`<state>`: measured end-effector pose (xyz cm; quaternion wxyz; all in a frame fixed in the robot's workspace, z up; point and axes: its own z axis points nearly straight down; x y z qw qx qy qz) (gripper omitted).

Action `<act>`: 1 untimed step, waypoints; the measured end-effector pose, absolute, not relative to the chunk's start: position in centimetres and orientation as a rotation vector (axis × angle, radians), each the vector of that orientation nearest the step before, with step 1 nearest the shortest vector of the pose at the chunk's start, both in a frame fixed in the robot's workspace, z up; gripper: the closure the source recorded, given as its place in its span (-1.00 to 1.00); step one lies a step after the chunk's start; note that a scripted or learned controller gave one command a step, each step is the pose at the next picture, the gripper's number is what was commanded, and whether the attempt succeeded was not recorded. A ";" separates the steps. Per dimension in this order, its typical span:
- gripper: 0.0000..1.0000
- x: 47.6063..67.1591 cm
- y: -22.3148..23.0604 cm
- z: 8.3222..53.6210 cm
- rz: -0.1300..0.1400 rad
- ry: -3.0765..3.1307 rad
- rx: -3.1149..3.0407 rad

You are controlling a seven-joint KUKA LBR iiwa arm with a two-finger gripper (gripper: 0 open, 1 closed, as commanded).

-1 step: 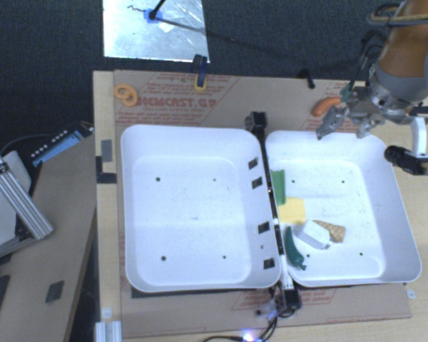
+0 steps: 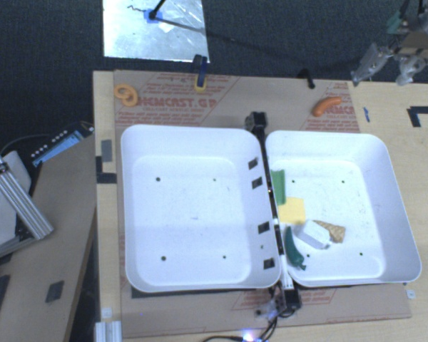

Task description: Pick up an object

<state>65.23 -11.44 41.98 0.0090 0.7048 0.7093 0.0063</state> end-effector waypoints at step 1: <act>1.00 65.2 -11.4 42.0 0.005 2.226 2.205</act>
